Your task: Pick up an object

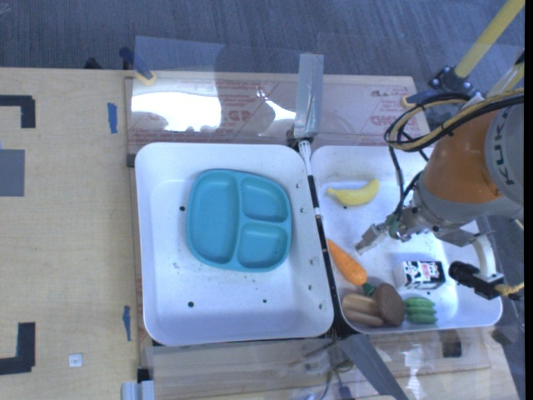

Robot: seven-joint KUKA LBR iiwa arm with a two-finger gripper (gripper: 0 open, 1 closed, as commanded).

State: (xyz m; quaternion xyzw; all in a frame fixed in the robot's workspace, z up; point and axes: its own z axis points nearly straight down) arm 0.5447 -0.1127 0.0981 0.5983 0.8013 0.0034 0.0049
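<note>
Pale wooden bench on blue-grey floor, two white bins side by side: left bin at frame centre holds a blue divided plate; right bin holds a banana near the top, with a carrot, bread roll, brown potato, green pod and small carton crowded lower down. Gripper hangs over bare floor between banana and carrot, fingers parted, grasping nothing. Likely risk: descending here closes on air, or nudges the carrot against the divider; open room lies right of the banana.
</note>
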